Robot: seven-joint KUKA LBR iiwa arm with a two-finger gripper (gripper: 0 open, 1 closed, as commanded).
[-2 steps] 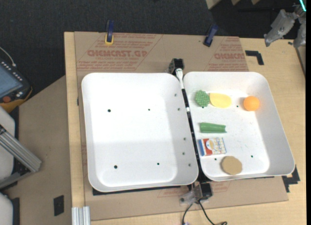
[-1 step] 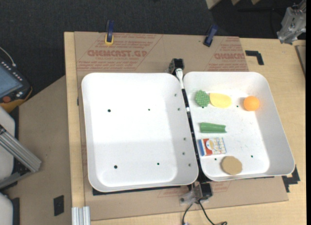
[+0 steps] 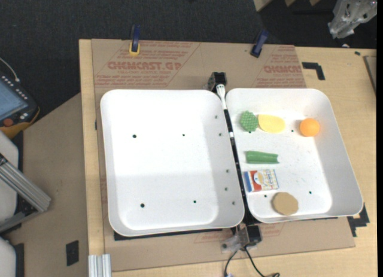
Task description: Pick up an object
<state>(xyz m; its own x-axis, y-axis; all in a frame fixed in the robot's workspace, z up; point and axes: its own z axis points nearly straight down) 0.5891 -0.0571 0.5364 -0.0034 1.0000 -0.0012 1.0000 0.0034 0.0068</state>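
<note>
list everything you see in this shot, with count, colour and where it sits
bin: 2, white, side by side on the bench; left bin, right bin
green bumpy piece: 1, green, right bin, far left part
yellow piece: 1, yellow, touching the bumpy piece
orange ball: 1, orange, right bin, far right part
green flat piece: 1, green, right bin, middle
small printed box: 1, white, red and blue, below the flat piece
tan disc: 1, tan, right bin, near edge
pincer: 1, grey, top right, beyond the bench
</note>
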